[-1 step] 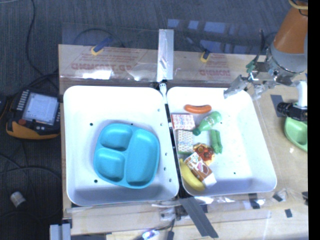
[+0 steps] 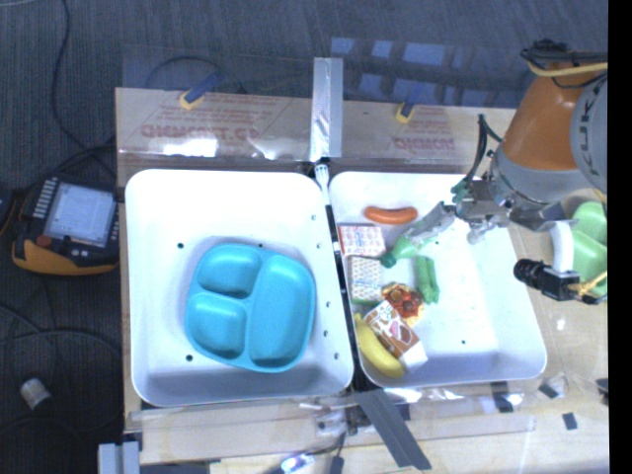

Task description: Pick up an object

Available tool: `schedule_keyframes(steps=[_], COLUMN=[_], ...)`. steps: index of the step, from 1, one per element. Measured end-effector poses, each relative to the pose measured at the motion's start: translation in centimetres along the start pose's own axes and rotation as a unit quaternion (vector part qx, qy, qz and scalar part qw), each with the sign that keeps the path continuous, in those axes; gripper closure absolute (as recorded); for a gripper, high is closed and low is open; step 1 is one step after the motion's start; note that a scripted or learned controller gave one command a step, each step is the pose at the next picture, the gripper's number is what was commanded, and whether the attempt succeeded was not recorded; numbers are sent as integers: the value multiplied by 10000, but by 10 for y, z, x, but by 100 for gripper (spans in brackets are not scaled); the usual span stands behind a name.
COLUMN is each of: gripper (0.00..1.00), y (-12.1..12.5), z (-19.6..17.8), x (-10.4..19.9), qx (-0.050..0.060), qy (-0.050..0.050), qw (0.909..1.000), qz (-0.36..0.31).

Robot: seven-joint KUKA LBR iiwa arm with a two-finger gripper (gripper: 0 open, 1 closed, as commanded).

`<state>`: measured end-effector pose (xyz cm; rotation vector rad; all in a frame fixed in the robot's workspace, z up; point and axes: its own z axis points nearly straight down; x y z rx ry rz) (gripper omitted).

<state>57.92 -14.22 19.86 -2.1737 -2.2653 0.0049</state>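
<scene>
A: Camera view, 1 frame. What do I have under the gripper [image 2: 423, 230]?

B: I read the 2 fingers as spread apart, closed on nothing, slanting down over the right bin [image 2: 494, 349]. Their tips sit just above the green bottle [image 2: 400, 253], near its upper end; I cannot tell whether they touch it.

A: And the other objects, relative to the fingers?

B: The sausage [image 2: 391, 214] lies just beyond the tips, toward the bin's far wall. The green pepper [image 2: 427, 278] lies just below them, beside the bottle. The patterned box [image 2: 360, 239] is to their left, against the divider, with a second patterned card [image 2: 364, 278] below it. The red and orange packet [image 2: 400, 301] is further below, then the white carton [image 2: 393, 332] resting against the banana [image 2: 374, 352] near the bin's front corner.

A: The left bin [image 2: 158, 265]?

B: It holds 1 blue divided tray [image 2: 251, 305] with 3 compartments, well apart from the fingers. The arm [image 2: 548, 131] enters from the right.
</scene>
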Motion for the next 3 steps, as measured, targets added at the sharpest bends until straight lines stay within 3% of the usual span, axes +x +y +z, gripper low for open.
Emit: schedule_keyframes(steps=[1,2,3], gripper=[0,100,100], y=[17,16,78], z=[104,96,22], x=[-4,-3,46], qx=[-25,-4,173], qy=[-12,6,25], qw=[10000,10000,9978], qz=[46,42,-640])
